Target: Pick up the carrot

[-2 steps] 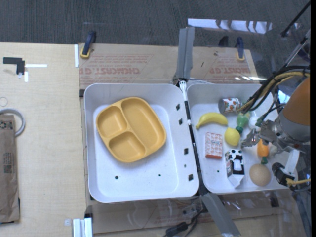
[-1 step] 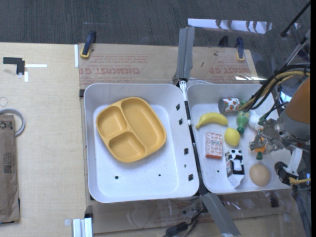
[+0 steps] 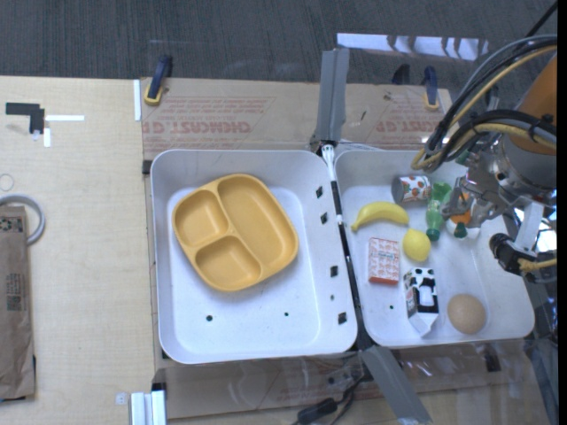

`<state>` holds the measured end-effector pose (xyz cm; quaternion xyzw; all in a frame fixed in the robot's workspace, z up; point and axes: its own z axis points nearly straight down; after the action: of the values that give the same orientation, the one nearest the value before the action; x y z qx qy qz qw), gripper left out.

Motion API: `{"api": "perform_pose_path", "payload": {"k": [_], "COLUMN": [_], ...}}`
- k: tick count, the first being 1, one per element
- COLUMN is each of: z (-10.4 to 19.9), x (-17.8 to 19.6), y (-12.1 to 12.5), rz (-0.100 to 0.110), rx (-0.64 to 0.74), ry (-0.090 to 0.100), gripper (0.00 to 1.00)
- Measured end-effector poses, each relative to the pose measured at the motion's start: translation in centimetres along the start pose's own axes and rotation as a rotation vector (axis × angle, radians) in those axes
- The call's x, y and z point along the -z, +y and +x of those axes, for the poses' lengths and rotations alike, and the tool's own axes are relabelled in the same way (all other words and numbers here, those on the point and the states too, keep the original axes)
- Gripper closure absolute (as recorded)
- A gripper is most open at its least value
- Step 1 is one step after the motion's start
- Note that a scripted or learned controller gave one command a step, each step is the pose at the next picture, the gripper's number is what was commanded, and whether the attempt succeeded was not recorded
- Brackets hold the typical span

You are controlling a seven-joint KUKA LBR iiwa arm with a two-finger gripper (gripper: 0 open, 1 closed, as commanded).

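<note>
The camera view looks down on the table point(image 3: 80, 202), where the two white bins sit side by side. In the left bin point(image 3: 252, 330), a yellow divided plate point(image 3: 234, 230) lies turned at an angle, a little nearer the bin's far edge than its near one.

The right bin point(image 3: 383, 324) holds everything else. The arm point(image 3: 530, 144) comes in over its right edge and covers the far right corner. A bundle of black and yellow cables point(image 3: 483, 82) loops above it. The gripper point(image 3: 462, 205) hangs low over the far right part of this bin, seen against a clutter of metal and hoses. Whether it is spread or pressed together cannot be told.

Just below the gripper, a small orange and green piece that looks like the carrot point(image 3: 460, 229) shows. Most of it is hidden by the gripper, so its shape and lie are unclear. It is also unclear whether the gripper touches it.

A green item point(image 3: 434, 213) stands just beside the carrot on the left, its kind hard to make out. A small patterned can point(image 3: 413, 187) sits towards the far edge. A banana point(image 3: 381, 213) lies near the bin's left wall, with a lemon point(image 3: 416, 245) close to its right end.

Nearer the front edge are a red and white box point(image 3: 384, 261), a black and white carton point(image 3: 423, 297) lying down, and a round brown ball point(image 3: 466, 313) in the near right corner.

At the table's left edge a brown paper bag point(image 3: 13, 312) is cut off by the frame.
</note>
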<state>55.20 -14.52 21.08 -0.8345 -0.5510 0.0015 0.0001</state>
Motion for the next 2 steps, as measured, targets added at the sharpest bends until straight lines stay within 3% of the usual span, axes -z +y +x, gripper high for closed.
{"api": "perform_pose_path", "payload": {"k": [1, 2], "z": [3.0, -0.7], "x": [6.1, 5.5], "y": [4.2, 11.5], "rz": [-0.001, -0.001], "rx": [0.079, 0.355], "ry": [-0.001, -0.002], "gripper": [1.0, 1.0]}}
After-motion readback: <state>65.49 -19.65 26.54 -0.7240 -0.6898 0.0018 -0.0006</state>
